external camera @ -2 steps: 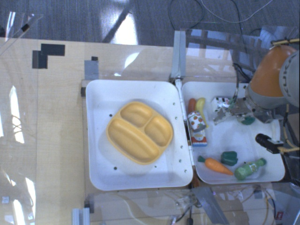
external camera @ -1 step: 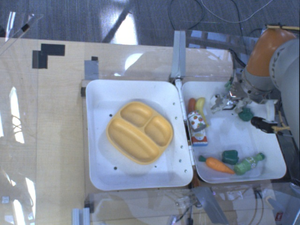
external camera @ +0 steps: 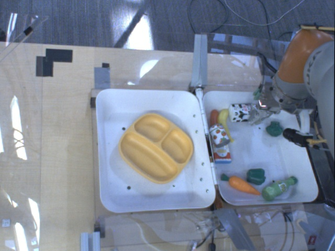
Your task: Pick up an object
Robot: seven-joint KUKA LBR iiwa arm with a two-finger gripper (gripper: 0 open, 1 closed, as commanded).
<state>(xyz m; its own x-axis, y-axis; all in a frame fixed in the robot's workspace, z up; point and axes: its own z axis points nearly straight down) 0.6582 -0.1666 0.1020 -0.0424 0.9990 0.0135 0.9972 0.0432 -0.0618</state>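
Note:
My gripper (external camera: 259, 110) hangs over the back of the right bin (external camera: 309, 184), under the grey wrist and its orange band (external camera: 303, 51). Just to its left, touching or nearly touching it, lies a small white object with black cow-like patches (external camera: 239, 112). Further left are a yellow banana-like piece (external camera: 224, 117) and a red piece (external camera: 214, 117). A small dark green object (external camera: 274, 128) sits just right of and below the gripper. Toward the front lie a carrot (external camera: 243, 184), a green pepper (external camera: 256, 175) and a green bottle (external camera: 279, 187).
A small printed carton (external camera: 220, 143) lies along the right bin's left wall. A black part (external camera: 298, 136) juts in at the right edge. The left bin (external camera: 107, 140) holds a yellow divided plate (external camera: 156, 147). A metal divider (external camera: 198, 61) stands behind the bins.

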